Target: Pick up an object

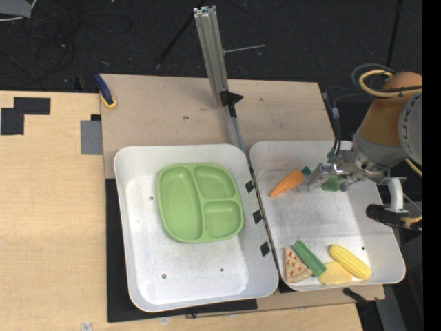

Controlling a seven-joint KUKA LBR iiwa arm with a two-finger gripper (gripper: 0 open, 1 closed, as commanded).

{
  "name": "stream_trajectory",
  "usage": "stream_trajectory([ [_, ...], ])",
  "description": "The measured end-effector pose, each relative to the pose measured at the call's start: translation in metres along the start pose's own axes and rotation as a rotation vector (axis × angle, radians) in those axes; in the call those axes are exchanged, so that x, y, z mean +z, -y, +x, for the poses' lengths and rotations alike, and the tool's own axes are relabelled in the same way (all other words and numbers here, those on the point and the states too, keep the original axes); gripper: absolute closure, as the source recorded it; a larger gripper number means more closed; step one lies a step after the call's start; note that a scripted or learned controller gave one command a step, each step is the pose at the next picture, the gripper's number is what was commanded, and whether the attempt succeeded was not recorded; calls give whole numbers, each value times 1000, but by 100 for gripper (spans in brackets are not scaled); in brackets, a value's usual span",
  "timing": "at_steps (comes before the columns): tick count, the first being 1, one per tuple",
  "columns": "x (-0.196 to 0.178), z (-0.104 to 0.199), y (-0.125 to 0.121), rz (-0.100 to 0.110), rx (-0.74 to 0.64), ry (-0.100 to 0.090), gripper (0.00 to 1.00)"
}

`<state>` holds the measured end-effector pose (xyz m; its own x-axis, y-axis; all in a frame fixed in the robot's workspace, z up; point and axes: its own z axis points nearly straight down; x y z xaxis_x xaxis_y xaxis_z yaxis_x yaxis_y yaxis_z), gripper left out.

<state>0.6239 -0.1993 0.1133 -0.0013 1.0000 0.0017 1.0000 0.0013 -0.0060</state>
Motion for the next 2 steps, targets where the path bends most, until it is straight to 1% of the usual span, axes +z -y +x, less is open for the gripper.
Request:
stream_trajectory([
  [1, -12, -1, -1, -3, 1, 1, 100],
  [2, -57, 4, -5, -8, -1, 2, 100],
])
